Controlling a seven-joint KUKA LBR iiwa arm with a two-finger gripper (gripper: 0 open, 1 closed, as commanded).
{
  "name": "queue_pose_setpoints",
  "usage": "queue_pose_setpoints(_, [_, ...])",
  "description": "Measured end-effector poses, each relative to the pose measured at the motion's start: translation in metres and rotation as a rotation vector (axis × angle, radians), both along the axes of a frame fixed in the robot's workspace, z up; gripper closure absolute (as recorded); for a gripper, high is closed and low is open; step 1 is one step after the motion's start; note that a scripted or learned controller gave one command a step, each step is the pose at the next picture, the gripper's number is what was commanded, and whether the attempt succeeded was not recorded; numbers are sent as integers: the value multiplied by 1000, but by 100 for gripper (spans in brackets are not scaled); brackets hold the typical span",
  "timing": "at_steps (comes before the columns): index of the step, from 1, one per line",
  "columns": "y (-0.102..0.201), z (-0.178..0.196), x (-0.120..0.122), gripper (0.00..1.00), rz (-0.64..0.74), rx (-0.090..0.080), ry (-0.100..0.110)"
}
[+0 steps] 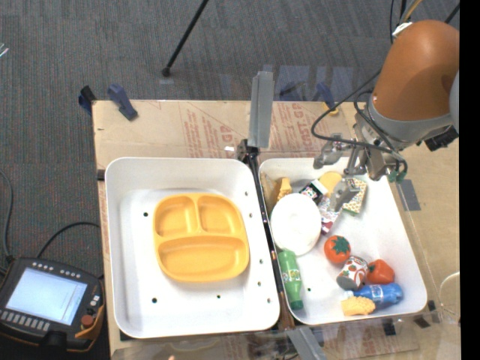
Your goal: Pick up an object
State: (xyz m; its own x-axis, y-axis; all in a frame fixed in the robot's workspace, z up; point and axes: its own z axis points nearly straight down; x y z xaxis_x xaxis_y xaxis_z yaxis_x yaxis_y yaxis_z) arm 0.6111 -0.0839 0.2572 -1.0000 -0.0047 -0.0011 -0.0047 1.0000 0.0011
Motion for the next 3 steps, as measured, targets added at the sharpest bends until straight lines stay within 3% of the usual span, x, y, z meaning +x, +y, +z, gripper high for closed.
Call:
queue_pose_setpoints(1, [-59, -100, -131, 0, -92, 2, 12])
queue_pose_setpoints(2, [-58, -172, -133, 0, -142, 2, 5])
queue_pose_setpoints(3, [-33, -170, -88, 0, -43, 0, 3])
